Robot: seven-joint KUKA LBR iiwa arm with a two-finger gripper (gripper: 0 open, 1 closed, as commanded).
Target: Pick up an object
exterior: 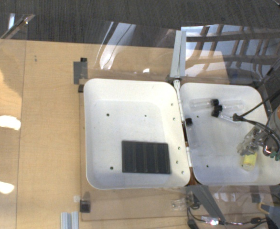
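Left white bin [97, 128]: a flat, dark, ribbed rectangular pad [145, 157] is lying near the front wall, untouched.

Right white bin [269, 178]: two clear plastic tubes with black caps [215, 107] are lying near the back, with a small black piece [188, 122] near the dividing wall.

Far right: the gripper [251, 147] is hanging low over the bin, with a small yellow block [248, 161] just beneath it. You cannot tell how far the fingers are parted, nor whether they are gripping the block; cables are cluttering that spot.

If the yellow block is your target, be centring the fingers squarely over it and confirming they are straddling it before lifting.
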